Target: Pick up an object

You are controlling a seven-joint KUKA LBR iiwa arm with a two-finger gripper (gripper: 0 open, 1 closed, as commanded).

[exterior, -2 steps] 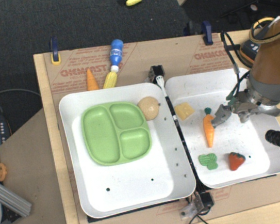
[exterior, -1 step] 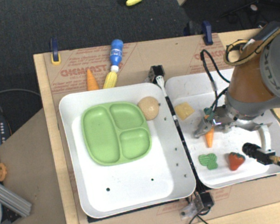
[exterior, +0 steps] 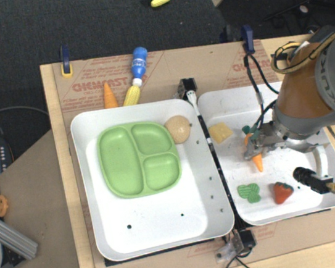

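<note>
grasp step in hand: end effector (exterior: 255,147) low over carrot (exterior: 258,161), right bin's centre; closure cannot be told; next, confirm grip, lift.

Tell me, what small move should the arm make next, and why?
Probably a short, slow lift straight up. The gripper sits low in the right bin, right at the toy carrot; raising it would show whether the carrot comes along.

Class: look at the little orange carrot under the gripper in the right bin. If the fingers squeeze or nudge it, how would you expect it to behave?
The carrot looks small and tapered, so it may well squirt out of a pinch. It seems to be a rigid toy, probably light, so a nudge would likely slide or roll it over the smooth right bin. The gripper sits right at it.
</note>
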